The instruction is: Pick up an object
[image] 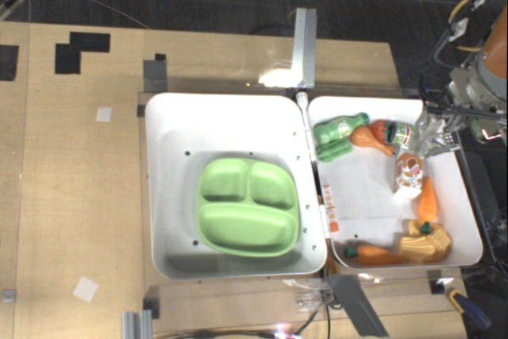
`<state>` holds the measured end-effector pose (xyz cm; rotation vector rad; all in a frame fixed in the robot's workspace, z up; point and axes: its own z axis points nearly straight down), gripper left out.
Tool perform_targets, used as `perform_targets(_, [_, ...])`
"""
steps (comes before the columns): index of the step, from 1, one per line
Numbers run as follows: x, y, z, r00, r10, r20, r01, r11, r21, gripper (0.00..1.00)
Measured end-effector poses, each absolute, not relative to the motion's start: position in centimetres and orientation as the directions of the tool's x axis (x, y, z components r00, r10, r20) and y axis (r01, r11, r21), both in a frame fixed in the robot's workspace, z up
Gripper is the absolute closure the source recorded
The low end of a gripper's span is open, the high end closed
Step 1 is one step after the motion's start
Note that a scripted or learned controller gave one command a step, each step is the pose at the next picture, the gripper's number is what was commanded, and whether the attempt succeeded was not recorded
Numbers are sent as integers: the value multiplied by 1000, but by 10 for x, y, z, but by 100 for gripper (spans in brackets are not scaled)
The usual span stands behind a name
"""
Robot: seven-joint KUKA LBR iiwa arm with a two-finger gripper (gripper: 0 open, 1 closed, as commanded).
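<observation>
The right bin [365, 194] holds several toy foods. A green bottle [340, 136] lies at its back left, and beside it are an orange piece [367, 138] and a red item [394, 132]. A white and red packet [408, 173] lies toward the right, with an orange carrot [427, 201] just below it. At the front are a yellow piece [421, 244] and another carrot [379, 254]. My gripper [436, 135] hangs over the bin's back right corner, just right of the red item and above the packet. Nothing shows in its grasp.
The left bin [171, 171] bears a green divided plate [248, 206] in its middle. A metal post [305, 52] stands behind the wall between the bins. Cables and the arm [484, 75] crowd the right side.
</observation>
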<state>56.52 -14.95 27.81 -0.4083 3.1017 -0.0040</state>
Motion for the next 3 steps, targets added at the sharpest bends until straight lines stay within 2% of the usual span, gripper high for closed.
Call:
perform_targets(1, [638,-175,97,-913,-407,-5,-407,913,0,100])
perform_targets(2, [673,-197,91,-545,-838,-8,-838,545,-15,100])
perform_targets(3, [671,-197,90,-545,-838,-2,-838,545,-6,0])
